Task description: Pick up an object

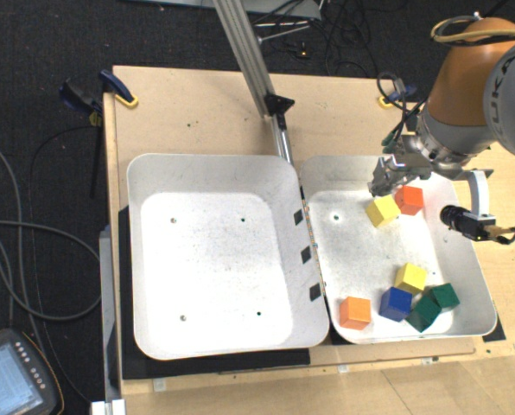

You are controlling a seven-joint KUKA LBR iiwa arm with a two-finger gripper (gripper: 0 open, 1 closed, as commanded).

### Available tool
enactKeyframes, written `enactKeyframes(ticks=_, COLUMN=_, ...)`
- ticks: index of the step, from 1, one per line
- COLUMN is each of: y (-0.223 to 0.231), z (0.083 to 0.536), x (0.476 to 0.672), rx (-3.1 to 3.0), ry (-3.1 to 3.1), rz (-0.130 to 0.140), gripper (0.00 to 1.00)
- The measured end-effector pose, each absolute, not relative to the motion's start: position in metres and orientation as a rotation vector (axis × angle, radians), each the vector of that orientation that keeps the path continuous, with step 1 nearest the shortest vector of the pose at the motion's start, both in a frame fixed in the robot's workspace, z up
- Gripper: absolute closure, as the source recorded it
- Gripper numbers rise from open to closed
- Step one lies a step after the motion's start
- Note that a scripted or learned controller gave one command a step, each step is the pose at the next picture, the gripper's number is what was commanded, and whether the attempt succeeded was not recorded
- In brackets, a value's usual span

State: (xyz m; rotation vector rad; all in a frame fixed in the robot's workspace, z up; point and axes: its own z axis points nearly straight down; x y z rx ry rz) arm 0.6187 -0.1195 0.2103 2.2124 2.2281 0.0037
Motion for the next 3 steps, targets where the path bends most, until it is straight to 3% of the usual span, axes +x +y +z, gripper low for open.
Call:
enactKeyframes(ticks=1, y=-0.063, z=0.210, x=0.638, rx=2.211, ry=2.230, rz=0.005, gripper=1.00)
enactKeyframes(ticks=3, y=0.034, z=0.234, x=0.659, rx=2.212, ry=2.229, rz=0.007, gripper=1.00)
